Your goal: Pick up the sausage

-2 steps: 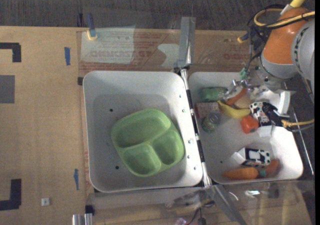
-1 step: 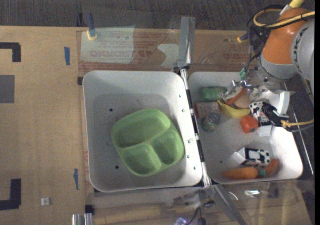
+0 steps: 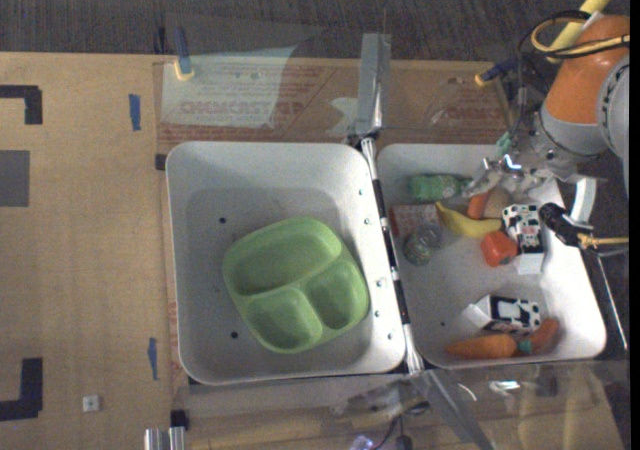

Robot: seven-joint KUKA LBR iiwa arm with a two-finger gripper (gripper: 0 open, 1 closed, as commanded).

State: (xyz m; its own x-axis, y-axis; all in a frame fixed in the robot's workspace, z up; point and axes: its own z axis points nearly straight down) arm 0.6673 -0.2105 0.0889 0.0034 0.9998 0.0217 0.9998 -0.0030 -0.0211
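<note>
A green divided plate (image 3: 294,283) lies in the left bin (image 3: 190,178). In the right bin (image 3: 590,338) sit a banana (image 3: 466,224), a green bottle (image 3: 436,185), a carrot (image 3: 482,346) and a reddish sausage (image 3: 545,335) near the front wall. The gripper (image 3: 512,164) hovers over the bin's back edge.

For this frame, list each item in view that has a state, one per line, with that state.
gripper: over the right bin's far edge, nothing visibly held; finger state unclear.
green divided plate: right side up in the left bin, compartments bare.
banana: lying flat, right bin.
green bottle: on its side, right bin.
carrot: lying along the near wall.
sausage: lying by the carrot, untouched.
</note>
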